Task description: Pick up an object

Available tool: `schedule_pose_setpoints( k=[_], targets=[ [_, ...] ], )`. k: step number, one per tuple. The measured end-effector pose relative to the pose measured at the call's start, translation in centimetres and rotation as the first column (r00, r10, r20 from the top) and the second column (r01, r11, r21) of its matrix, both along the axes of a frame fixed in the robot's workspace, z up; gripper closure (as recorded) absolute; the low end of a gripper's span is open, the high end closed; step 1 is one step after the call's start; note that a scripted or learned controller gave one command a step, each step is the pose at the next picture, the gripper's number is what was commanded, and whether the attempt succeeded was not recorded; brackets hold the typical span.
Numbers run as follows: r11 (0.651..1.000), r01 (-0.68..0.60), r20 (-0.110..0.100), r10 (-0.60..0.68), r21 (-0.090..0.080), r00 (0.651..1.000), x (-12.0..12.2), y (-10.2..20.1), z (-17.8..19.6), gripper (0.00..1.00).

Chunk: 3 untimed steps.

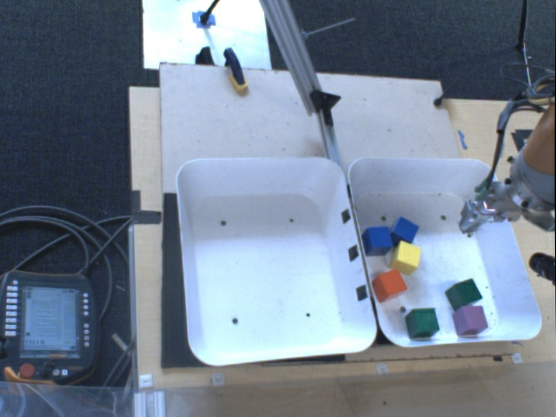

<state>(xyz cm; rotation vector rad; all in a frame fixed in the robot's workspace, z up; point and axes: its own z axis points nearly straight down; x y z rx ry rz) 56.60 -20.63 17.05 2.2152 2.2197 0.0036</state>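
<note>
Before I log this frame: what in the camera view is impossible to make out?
- Gripper, camera view: too small and blurred to tell its state or whether it carries anything.
- Arm: cut off by the right edge.
- Two blue cubes: whether they touch, too small to tell.
- Teach pendant screen: text unreadable.

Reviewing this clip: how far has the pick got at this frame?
Done: little beyond the approach. The end effector sits over the right bin near its far right side, with nothing visible in it. In hand: positioning only. Left: the whole pick. All seven blocks lie on the bin floor, including the blue cube, yellow cube, orange cube and purple cube.
</note>
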Motion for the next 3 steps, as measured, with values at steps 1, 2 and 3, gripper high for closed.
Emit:
schedule_pose_setpoints(
  k=[1,2,3],
  targets=[
    [1.000,-0.002,0.004,0.002,-0.001,1.000,0.1,-0.5,6.5,1.00],
    [1.000,-0.003,0.002,0.003,-0.001,1.000,0.3,-0.5,11.3,1.00],
    [1.000,-0.008,-0.002,0.008,0.002,1.000,1.6,3.9,11.6,1.00]
  ],
)
